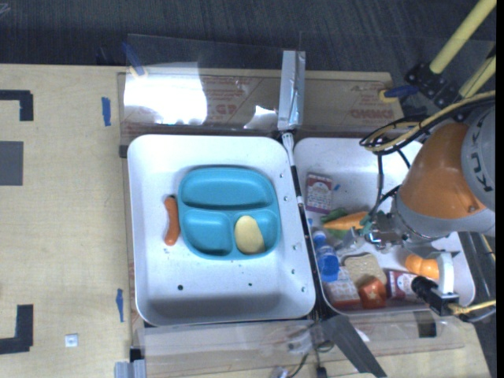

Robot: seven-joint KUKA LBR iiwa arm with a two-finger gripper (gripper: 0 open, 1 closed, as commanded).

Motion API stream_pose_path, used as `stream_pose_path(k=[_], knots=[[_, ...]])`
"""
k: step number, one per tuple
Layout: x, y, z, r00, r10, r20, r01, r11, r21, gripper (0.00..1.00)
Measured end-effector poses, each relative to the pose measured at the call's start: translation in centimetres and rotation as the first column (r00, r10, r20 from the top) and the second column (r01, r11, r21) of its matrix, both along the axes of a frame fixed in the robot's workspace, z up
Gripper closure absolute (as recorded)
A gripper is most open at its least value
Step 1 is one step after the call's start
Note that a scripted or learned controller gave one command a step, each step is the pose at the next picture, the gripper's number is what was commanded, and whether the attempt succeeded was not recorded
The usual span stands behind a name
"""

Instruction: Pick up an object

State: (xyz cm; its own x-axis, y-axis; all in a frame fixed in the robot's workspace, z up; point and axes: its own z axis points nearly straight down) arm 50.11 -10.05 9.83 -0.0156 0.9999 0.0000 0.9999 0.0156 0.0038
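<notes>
The grey arm point(465, 187) carries part of its maker's name in dark letters at the frame's right edge, where only "KU" can be read; the packets below bear print too small to read. The tool point(376, 233) hangs low in the right bin point(346, 150), over a crowd of goods: a white-and-red packet point(318, 193) near the far wall, an orange carrot-like piece point(345, 221) touching the tool's left side, a blue item point(325, 260) by the dividing wall, a slice of bread point(366, 268), a red item point(372, 290) and a small orange bottle point(424, 265). Whether the tool is apart or together cannot be told. The left bin point(150, 235) holds a blue divided tray point(224, 187) with a yellow egg-shaped piece point(249, 234) in its near right compartment, and an orange sausage point(170, 220) just beside the tray's left edge. Bare white floor lies along that bin's near side. The pale counter point(55, 235) stretches open to the left.
</notes>
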Motion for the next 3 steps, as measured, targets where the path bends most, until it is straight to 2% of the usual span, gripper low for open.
stream_pose_path(k=[1, 2, 3], knots=[[6.73, -0.7, -1.19, 0.988, -0.157, 0.002, 0.157, 0.988, -0.001, 0.0], [6.86, -0.88, -0.39, 0.987, -0.159, 0.003, 0.159, 0.987, -0.002, 1.0], [6.81, -0.86, -0.47, 0.987, -0.16, 0.001, 0.16, 0.987, -0.002, 0.0]])
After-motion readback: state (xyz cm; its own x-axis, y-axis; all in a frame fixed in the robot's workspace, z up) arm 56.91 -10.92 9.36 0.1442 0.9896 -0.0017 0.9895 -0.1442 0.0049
